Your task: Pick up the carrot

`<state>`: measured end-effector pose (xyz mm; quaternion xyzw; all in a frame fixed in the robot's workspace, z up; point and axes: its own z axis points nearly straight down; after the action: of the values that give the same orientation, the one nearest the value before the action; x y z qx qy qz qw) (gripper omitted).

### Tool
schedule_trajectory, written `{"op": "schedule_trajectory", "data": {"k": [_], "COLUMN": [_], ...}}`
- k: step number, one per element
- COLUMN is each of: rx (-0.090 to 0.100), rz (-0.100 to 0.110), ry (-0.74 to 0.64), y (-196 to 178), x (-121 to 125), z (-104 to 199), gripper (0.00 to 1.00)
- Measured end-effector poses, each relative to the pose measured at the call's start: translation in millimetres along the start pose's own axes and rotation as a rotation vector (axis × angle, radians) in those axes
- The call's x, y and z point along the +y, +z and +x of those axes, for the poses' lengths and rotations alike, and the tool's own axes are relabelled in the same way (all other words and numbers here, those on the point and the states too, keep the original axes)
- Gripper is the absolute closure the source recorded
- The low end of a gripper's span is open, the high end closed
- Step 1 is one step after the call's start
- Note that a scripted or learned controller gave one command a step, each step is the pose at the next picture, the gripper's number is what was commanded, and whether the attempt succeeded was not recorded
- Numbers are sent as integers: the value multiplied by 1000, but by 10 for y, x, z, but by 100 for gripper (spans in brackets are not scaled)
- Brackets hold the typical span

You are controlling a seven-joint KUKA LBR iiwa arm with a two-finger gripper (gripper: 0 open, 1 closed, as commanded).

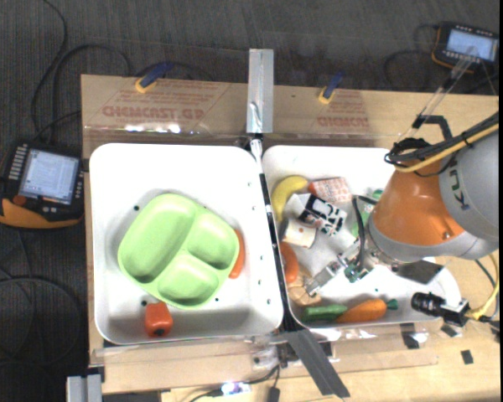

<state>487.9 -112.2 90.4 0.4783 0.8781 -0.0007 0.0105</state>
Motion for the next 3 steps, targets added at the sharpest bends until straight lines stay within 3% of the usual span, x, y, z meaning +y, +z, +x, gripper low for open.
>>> {"op": "schedule_trajectory", "data": {"k": [1,2,3], "rx": [7,17,17], "rz": [-1,6,0], "ry": [-1,-208,-654], "y": [-90,-2845,-3326], "x": [17,395,797], "z": [25,578,1031], "gripper": [100,100,100]}}
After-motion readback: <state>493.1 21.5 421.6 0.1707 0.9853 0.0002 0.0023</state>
